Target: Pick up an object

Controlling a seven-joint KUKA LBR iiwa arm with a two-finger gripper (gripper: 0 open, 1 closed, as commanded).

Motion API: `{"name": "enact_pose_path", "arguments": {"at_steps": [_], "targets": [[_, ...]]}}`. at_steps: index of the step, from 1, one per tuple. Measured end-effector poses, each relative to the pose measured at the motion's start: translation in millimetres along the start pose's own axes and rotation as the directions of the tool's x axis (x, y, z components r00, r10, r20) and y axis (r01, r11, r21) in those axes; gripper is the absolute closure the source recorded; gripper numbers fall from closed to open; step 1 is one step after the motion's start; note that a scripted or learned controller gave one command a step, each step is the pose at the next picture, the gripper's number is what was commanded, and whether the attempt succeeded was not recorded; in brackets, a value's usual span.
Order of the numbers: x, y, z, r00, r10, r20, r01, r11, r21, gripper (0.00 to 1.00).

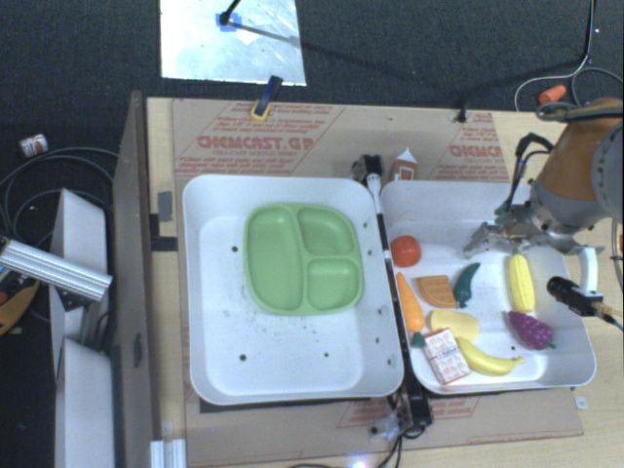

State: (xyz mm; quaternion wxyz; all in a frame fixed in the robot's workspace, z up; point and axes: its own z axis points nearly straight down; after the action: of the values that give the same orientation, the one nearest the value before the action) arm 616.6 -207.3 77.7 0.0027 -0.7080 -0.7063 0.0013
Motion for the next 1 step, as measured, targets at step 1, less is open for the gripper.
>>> {"name": "enact_pose_path", "arguments": {"at_steps": [1], "targets": [[6.4,-39.9,-95.6,1.000,-0.002,0.004,0.002,1.000,-0.011,0.00]]}}
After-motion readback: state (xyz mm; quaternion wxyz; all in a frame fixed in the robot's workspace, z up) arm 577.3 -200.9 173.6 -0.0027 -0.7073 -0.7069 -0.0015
